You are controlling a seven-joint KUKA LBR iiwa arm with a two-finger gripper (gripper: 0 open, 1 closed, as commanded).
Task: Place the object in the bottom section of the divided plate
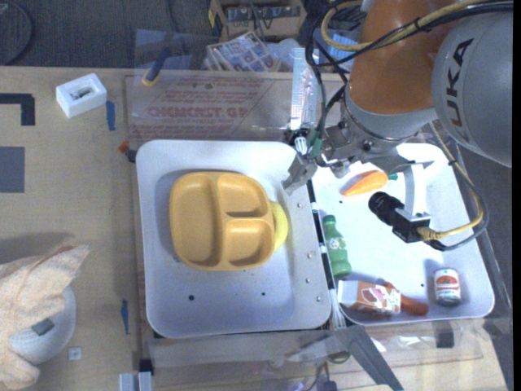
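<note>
Plate, the divided plate (220, 218): yellow, rounded, lies flat on the floor of the left bin (163, 300), a little above and left of that bin's centre. Has three sections: one large toward the frame's left, two smaller toward the right, one above the other. Touching the plate's right rim, a paler yellow thing (281, 225), partly hidden by the plate; kind not clear. Which thing counts as the object to be placed: cannot tell.

Up and to the right of the plate, the gripper (297, 172). Hangs over the upper right corner of the left bin, close to the wall shared with the right bin (480, 300). Apart from the plate. Open or closed: cannot tell from this angle.

In the right bin:
- orange carrot-shaped piece (364, 183) near the top, just right of the gripper
- green bottle (335, 247) lying along the left wall
- red and white packet (383, 297) at the lower edge
- small can (446, 286) with a red label, upright, in the lower right corner

Arm (407, 47), grey and orange, across the upper right of the frame.

Beyond the bins: white box (81, 94) at upper left, pale cloth (37, 275) at lower left.
</note>
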